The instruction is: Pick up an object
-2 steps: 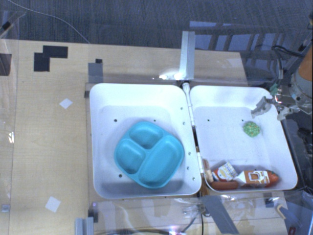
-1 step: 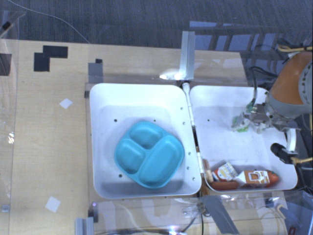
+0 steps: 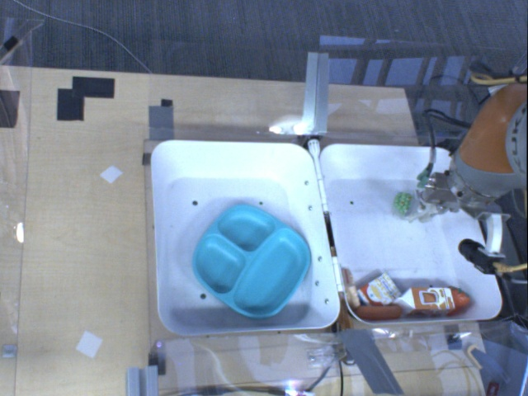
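Observation:
A small green knobbly object [image 3: 403,203] lies in the upper middle of the right bin [image 3: 371,246]. My gripper [image 3: 427,204] is low in that bin, just to the right of the green object and very close to it; whether they touch cannot be made out. Along the bin's front wall lie a reddish sausage [image 3: 378,311], a small white and yellow packet [image 3: 382,288] and an orange and white bottle [image 3: 435,300] on its side.
The left bin [image 3: 177,221] holds a blue divided plate [image 3: 251,259] at its middle. A metal post [image 3: 317,97] stands behind the joint between the bins. The grey arm with its orange band [image 3: 493,139] hangs over the right bin's right edge.

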Controlling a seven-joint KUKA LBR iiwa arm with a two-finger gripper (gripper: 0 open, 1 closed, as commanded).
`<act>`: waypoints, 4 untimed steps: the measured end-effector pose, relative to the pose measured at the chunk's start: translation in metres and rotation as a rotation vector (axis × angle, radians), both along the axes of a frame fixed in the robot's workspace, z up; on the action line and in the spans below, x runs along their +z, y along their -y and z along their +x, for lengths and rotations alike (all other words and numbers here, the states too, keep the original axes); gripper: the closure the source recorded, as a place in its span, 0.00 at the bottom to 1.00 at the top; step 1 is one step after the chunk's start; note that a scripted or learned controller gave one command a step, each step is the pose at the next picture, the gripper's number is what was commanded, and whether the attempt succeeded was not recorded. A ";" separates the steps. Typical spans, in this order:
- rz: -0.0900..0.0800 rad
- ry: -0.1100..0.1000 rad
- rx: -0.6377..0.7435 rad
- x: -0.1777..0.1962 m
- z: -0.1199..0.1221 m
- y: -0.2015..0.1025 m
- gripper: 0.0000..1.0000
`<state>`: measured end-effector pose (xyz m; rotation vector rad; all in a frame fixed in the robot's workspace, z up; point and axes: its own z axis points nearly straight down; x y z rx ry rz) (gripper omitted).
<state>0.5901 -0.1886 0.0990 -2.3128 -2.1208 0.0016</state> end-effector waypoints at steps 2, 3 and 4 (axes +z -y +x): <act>-0.002 0.005 -0.118 -0.008 -0.062 -0.008 1.00; -0.001 0.004 -0.118 -0.010 -0.062 -0.009 0.00; -0.001 0.005 0.357 0.010 0.010 -0.003 0.00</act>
